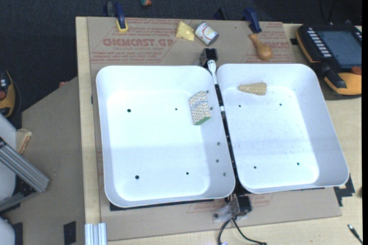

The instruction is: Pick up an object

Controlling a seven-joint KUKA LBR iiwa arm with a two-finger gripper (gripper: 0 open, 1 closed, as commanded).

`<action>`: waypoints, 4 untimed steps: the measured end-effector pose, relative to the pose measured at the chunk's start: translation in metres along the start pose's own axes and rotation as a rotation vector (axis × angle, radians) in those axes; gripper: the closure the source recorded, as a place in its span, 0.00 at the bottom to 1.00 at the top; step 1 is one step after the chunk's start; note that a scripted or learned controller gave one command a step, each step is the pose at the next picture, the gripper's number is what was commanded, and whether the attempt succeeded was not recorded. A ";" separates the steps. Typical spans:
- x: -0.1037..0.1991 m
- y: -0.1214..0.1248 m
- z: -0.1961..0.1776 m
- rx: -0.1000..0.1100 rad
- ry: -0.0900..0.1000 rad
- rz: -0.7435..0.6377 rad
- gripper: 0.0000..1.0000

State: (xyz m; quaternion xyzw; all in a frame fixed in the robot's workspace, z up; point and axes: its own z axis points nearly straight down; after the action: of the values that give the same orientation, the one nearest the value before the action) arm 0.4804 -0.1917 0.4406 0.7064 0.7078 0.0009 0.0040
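Starting well to the left of the left bin (115, 140), a grey metal rail (20, 166) lies slantwise off the bench. Beyond the left bin's far left corner, a blue and yellow clamp (120, 16) grips the brown board (92, 65) that bears red lettering, and farther back still a small coloured scrap (146, 1) sits on the dark carpet. Inside the left bin, close to its far right corner and near its right wall, lies a patterned packet (199, 107), white with a green and grey print, slightly tilted. Behind the left bin's far right corner, on the board, a yellow chunk (185, 31) and a small white box (206, 33) rest just beside each other. A black and white clip (210, 58) sits at that same corner, where the left bin meets the right bin (287, 146). Just right of the left bin's right wall, in the far part of the right bin, a tan wedge (253, 88) lies flat, apart from the packet. Farther right of the left bin and behind it, a second blue clamp (250, 19) stands near a brown knob-shaped piece (261, 47). Farthest from the left bin, a yellow-edged control pendant (336, 51) with a dark screen rests on the bench. Whether the claw is spread or pressed together, I cannot tell.
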 end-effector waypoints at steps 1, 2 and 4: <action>0.031 0.000 -0.102 -0.008 0.000 -0.002 1.00; 0.030 0.001 -0.106 -0.001 0.001 0.001 1.00; 0.061 0.001 0.077 0.024 0.009 0.001 1.00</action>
State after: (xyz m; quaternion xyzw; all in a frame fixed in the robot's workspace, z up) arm 0.4815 -0.1313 0.3634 0.7067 0.7074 -0.0044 -0.0077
